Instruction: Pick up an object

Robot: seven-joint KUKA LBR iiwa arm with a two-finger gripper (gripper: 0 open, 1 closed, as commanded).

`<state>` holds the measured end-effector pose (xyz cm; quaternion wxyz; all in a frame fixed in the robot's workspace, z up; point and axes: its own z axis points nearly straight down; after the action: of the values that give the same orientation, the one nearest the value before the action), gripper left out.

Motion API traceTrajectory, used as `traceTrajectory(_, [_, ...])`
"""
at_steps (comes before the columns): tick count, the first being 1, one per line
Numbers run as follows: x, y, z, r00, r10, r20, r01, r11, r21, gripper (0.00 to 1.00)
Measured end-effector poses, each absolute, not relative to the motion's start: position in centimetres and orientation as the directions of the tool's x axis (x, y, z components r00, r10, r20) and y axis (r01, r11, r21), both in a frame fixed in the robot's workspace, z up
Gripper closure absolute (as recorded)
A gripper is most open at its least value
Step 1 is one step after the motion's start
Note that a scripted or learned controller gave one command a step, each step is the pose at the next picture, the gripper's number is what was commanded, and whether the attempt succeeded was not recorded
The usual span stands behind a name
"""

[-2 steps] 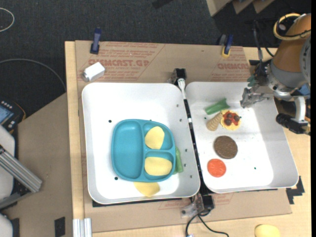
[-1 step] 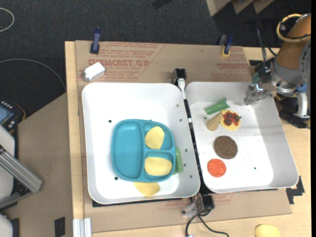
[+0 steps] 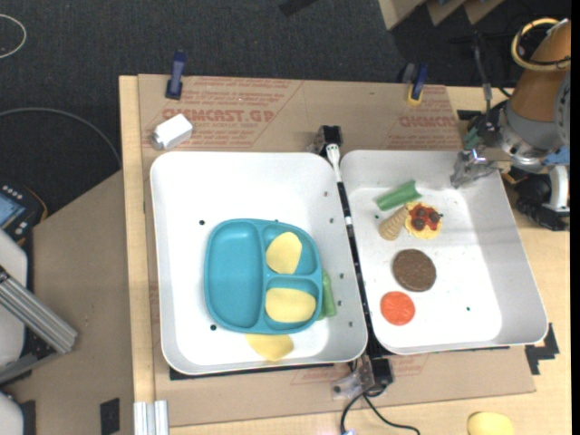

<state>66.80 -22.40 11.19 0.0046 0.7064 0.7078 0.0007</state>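
Your gripper point(image 3: 468, 168) hovers at the right bin's point(image 3: 507, 243) far edge; whether it is spread is hard to tell. Nearest targets: green piece point(image 3: 399, 195), pizza point(image 3: 423, 218), cone point(image 3: 391, 227). They crowd together, so descend squarely on one. Brown disc point(image 3: 414, 269) and tomato point(image 3: 397, 307) lie apart; the blue tray point(image 3: 237, 275) sits in the left bin.

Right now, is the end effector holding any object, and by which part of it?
Nothing is held. The end effector hangs over the right bin's top edge, apart from the green piece.
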Motion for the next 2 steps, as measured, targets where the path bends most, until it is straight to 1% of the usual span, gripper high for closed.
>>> traceTrajectory(2, [67.0,-22.4,13.3,-0.006,1.0,-0.011,1.0,0.006,0.014,1.0])
